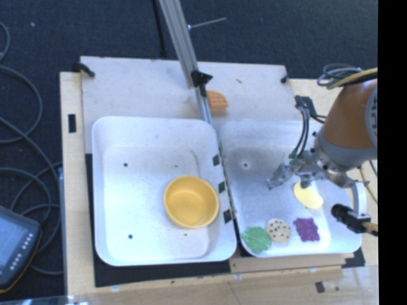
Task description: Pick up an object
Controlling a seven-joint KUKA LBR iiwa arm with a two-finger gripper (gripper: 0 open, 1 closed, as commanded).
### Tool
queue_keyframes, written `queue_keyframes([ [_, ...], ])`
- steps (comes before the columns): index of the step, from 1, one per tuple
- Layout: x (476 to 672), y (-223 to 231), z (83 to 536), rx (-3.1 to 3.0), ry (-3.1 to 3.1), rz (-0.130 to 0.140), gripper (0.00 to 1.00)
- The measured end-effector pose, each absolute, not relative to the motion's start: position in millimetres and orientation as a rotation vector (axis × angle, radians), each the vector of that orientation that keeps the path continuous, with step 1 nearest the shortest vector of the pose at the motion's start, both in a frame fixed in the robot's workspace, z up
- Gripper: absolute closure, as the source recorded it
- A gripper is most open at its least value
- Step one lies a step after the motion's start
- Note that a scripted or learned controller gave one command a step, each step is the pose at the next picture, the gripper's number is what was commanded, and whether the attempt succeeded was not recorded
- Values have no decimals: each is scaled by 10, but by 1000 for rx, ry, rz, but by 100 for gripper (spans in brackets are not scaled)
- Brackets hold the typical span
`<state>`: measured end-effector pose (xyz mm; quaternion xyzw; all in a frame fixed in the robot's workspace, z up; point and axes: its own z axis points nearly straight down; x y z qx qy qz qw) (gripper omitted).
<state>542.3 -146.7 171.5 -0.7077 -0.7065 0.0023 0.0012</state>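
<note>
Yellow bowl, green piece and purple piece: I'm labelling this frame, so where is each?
Yellow bowl (191, 201), camera view, inner floor.
Green piece (256, 238), camera view, middle of its top.
Purple piece (307, 229), camera view, middle of its top.

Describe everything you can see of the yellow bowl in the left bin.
The yellow bowl is a round, smooth, plastic-looking dish, plain yellow throughout. It stands upright, mouth up, with nothing visible inside. It rests on the floor of the left bin, toward that bin's right side, near the divider. Nothing else touches it.

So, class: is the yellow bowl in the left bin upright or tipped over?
Upright. The yellow bowl sits in the left bin with its round opening facing up, its inside visible.
</note>
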Motion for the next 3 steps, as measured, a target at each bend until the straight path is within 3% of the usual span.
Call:
queue_keyframes([
  [1, 5354, -1571, 1189, -2222, -2219, 7, 0],
  [2, 5354, -1591, 1004, -2226, -2220, 4, 0],
  [3, 5368, -1593, 1121, -2234, -2216, -4, 100],
])
